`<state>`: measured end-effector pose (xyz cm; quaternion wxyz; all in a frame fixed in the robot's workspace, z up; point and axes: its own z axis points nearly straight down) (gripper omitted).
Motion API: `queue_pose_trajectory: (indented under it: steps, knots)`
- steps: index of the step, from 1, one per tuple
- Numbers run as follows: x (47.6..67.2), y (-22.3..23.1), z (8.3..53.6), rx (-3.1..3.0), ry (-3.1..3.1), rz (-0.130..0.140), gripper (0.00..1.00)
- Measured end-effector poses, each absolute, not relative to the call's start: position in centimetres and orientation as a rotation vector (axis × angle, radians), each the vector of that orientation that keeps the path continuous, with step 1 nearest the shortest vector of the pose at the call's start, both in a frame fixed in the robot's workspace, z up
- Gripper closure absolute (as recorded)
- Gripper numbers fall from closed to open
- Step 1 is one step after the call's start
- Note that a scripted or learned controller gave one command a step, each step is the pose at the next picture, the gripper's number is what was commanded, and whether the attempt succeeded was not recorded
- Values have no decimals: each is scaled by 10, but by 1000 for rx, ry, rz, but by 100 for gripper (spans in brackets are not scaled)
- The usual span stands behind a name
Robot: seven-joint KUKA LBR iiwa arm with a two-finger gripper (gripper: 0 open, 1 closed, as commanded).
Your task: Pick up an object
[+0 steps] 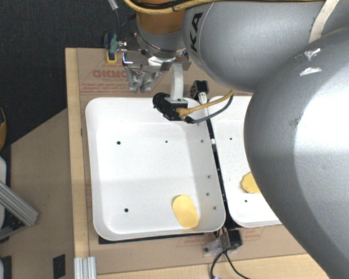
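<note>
The grey arm (291, 97) looms nearest. Its gripper (141, 81) hangs beyond the left bin (104, 156), grip unclear; a yellow oval object (185, 210) lies unpicked inside.

A robotics lab: grey arm (279, 68), white bins (104, 156), aluminium framing (11, 199), loose cables (221, 260).

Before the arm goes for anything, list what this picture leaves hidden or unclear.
- Right bin: in the camera view, the grey arm covers most of it.
- Yellow piece in the right bin: the arm cuts off its right side, so its full shape is unknown.
- Gripper: small and cluttered beyond the left bin's far rim; nothing can be seen between its tips.
- By contrast, the yellow piece in the left bin is in full view.
</note>
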<state>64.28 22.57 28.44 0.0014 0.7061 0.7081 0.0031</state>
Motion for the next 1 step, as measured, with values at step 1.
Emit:
queue_pose_trajectory:
  steps: [1]
  knots:
    - [633,224,301,2219,2221,6,100]
